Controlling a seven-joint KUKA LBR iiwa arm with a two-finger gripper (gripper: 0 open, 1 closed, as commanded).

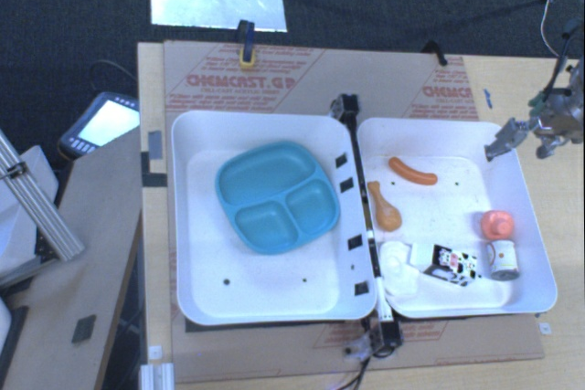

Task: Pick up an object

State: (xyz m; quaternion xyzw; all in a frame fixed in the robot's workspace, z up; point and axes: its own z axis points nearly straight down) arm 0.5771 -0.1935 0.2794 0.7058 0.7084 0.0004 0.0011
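The right bin [530, 196] holds several small items: an orange sausage [413, 171], a tan-orange spoon-like piece [385, 207], a pink round object [497, 225], a small white cylinder [504, 260], a black-and-white patterned piece [454, 263] and a white lump [398, 265]. In the left bin [196, 288] lies a blue divided plate [277, 196]. My gripper [524, 144] hangs at the right bin's far right corner, above the rim. Its fingers stand open with nothing between them, apart from every item.
A black clamp strip [356, 196] runs along the seam between the bins. Cardboard [274, 78] lies under both bins. A handheld screen device [101, 128] and a metal rail [37, 205] sit at the left, off the bench.
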